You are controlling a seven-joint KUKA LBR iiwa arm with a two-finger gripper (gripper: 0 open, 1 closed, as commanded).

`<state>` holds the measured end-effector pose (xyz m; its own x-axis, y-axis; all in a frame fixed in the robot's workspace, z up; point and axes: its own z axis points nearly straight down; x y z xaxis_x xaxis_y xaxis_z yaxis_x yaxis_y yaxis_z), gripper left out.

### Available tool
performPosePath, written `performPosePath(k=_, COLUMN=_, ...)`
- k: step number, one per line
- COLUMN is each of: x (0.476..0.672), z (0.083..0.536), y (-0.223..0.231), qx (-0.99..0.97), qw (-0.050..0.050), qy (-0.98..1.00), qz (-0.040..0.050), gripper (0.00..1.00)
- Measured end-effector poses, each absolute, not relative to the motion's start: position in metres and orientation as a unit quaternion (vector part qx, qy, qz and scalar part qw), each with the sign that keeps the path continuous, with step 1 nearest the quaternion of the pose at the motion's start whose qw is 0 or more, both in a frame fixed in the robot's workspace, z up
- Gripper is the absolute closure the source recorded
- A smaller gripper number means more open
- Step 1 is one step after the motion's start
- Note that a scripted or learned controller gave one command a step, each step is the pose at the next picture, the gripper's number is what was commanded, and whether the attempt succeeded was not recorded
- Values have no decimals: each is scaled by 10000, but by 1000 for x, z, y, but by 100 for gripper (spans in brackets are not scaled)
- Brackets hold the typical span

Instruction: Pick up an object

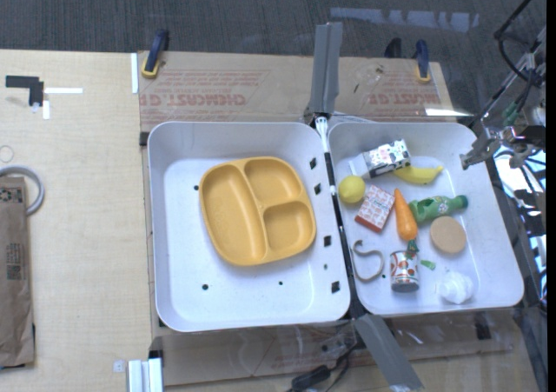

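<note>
The right bin (pixel 488 216) holds several small objects. A yellow lemon (pixel 351 189) lies at its left, next to a red and white packet (pixel 375 208). A patterned white box (pixel 387 156) and a banana (pixel 419 175) lie toward the back. An orange carrot (pixel 405 216), a green bottle (pixel 437 205) and a tan round disc (pixel 448 235) sit in the middle. Near the front are a small printed can (pixel 404 270), a brown curved hook (pixel 368 262) and a white crumpled item (pixel 455 287).
The left bin (pixel 169 260) holds a yellow divided plate (pixel 256 208). A grey divider bar (pixel 326 69) rises behind the seam between the bins. Black cables and a metal bracket (pixel 495 142) hang over the right bin's far right rim. A brown bag (pixel 13 269) lies at far left.
</note>
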<state>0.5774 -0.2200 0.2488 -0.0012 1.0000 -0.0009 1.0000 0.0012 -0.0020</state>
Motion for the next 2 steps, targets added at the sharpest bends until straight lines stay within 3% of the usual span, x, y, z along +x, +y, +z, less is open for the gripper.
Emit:
performPosePath(k=1, x=577, z=94, y=-156, qx=-7065, qw=1, qy=-7077, qz=7, gripper=0)
performPosePath(k=2, x=638, z=94, y=-189, qx=-6028, qw=-16, qy=-7979, qz=2, gripper=0)
